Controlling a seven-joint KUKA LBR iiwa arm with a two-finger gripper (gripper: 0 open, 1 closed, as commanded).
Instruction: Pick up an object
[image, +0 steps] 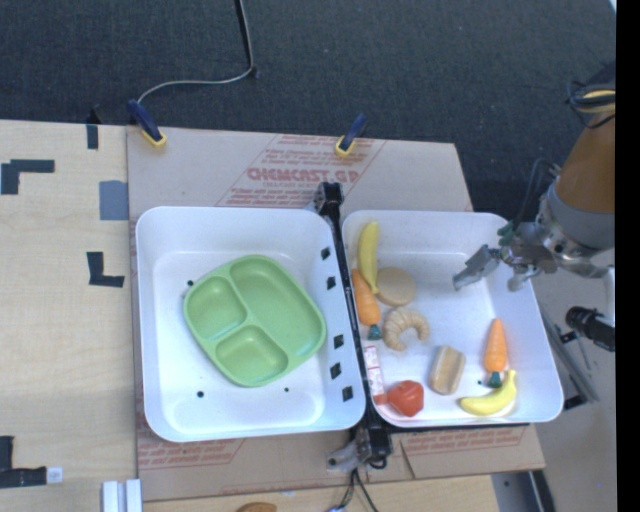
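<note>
The approach step is judged to be in hand: nothing is carried by the gripper (492, 270), whose fingers are seen spread apart at the right bin's (440, 222) right edge. A descent onto one object is called for next. The left bin (160, 300) holds a green divided plate (254, 319). Candidates lie in the right bin: a banana (368, 254) along its left edge, a croissant (405, 327) centrally, a carrot (495, 346) near the right edge.

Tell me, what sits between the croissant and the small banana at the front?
A bread roll lies between the croissant and the small banana, seen from the overhead camera.
</note>
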